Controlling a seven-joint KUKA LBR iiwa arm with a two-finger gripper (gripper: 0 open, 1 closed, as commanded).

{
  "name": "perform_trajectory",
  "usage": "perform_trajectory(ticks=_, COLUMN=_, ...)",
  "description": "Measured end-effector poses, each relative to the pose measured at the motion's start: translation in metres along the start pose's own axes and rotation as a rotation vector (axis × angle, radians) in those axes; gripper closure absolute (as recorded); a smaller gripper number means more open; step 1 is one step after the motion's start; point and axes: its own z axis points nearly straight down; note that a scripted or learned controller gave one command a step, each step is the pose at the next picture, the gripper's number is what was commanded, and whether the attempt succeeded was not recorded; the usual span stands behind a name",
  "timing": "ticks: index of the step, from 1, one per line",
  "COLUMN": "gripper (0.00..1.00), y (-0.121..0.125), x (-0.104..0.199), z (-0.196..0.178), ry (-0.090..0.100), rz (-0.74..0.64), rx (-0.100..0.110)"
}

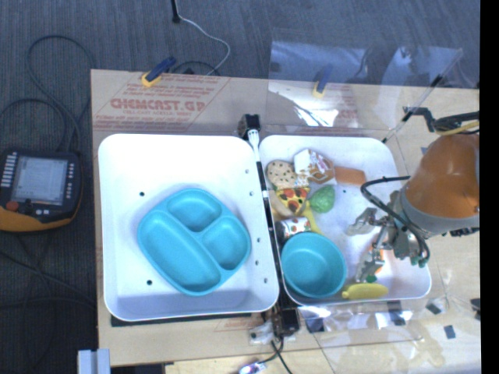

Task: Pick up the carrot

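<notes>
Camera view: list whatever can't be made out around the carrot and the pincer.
- Carrot: its left end is tucked behind the pile of toy food, so its full length is hidden.
- Pincer: blurred and partly under the arm's orange band; its finger state is unreadable.
- Small item above the blue bowl: too small to identify.

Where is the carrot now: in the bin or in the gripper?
In the bin. The carrot lies flat near the right bin's far wall, beside other toy food, while the gripper is apart from it, nearer the banana.
</notes>
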Motion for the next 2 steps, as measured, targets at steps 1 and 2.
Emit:
perform_trajectory(ticks=1, gripper=0.0, y=0.011, x=-0.013, z=0.001, ry=0.018, rz=0.029, rx=0.003)
perform_trajectory(ticks=2, gripper=1.0, y=0.011, x=-0.016, z=-0.011, ry=0.01, rz=0.028, rx=0.007)
